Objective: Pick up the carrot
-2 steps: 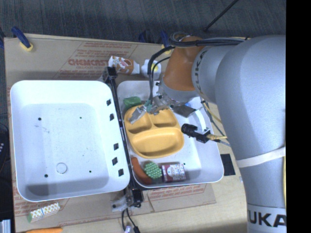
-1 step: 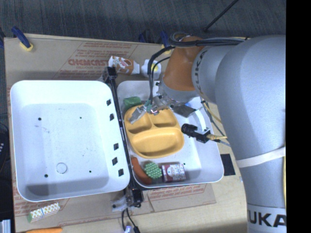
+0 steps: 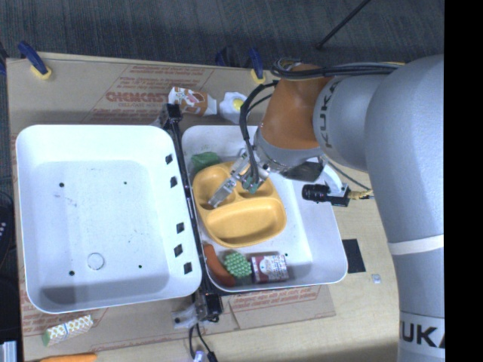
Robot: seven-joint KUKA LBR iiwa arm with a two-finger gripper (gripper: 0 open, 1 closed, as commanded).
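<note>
- You have the grey arm's two-finger gripper (image 3: pixel 235 181) down in the right-hand shallow white bin (image 3: pixel 321 240), over the yellow plastic bowl (image 3: pixel 245 217); its metal fingers (image 3: pixel 220 194) reach onto the bowl's far-left rim.
- You cannot tell whether those fingers are spread or pressed together, and nothing shows pinched between them.
- Your orange carrot (image 3: pixel 212 264) lies by the bowl's near-left side, against the bin's left wall.
- Just right of the carrot sit a green knobbly toy (image 3: pixel 237 265) and a dark red can (image 3: pixel 268 267).
- A green item (image 3: pixel 204 161) lies beyond the bowl.
</note>
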